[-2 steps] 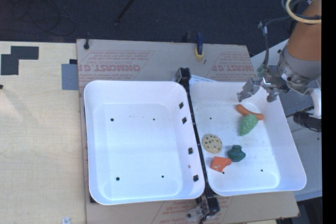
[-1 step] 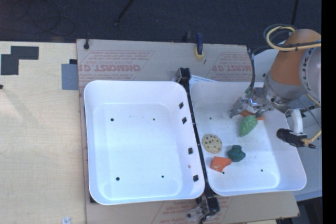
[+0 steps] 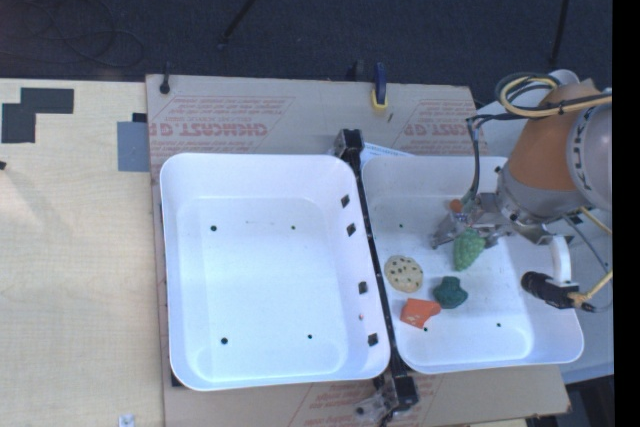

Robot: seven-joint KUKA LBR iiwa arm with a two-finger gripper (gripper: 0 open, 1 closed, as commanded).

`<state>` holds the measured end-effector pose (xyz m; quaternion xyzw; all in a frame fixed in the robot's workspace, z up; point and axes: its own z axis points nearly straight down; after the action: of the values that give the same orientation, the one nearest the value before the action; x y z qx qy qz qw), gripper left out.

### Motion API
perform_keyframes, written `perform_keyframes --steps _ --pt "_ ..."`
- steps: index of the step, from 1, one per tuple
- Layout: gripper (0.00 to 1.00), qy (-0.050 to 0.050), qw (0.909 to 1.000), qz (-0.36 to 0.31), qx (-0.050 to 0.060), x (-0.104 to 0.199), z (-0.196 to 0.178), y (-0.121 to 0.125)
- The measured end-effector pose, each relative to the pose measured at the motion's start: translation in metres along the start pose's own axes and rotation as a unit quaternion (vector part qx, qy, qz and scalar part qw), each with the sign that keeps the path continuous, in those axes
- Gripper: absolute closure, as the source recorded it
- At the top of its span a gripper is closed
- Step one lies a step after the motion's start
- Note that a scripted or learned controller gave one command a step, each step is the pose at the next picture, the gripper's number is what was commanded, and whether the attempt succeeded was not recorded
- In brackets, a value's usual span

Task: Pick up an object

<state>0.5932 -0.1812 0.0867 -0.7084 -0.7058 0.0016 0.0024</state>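
**Green lump at the gripper, over the right bin**

From my seat I see the grey arm with its orange band (image 3: 545,150) reaching in from the right, its wrist hanging over the right-hand shallow white plastic bin (image 3: 520,340). The two-finger gripper (image 3: 466,233) sits low over the bin's middle, its dark metal linkage spread to either side. Right at its tip is a light green, crumpled, leafy-looking soft object (image 3: 467,250), longer than it is wide and tilted a little. It looks pressed against the gripper's end, but I cannot tell whether the fingers are closed on it or merely touching it, nor whether it is lifted off the bin floor.

Three other pieces lie on the floor of the same bin, near its left wall. A round tan disc dotted with dark spots (image 3: 403,272) lies flat, closest to the divider. Just beside it, lower down, is a small orange-red block (image 3: 419,312). Touching or nearly touching that block's upper right is a dark teal lumpy object (image 3: 450,292), below the light green one and apart from it.

The left-hand shallow white plastic bin (image 3: 190,215) sits alongside, both resting on a cardboard sheet (image 3: 250,120) clamped at the far edge.
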Motion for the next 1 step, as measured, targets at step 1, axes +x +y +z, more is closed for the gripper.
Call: perform_keyframes --steps 1 --pt "1.0 0.0 1.0 0.002 -0.001 -0.0023 -0.011 0.0008"
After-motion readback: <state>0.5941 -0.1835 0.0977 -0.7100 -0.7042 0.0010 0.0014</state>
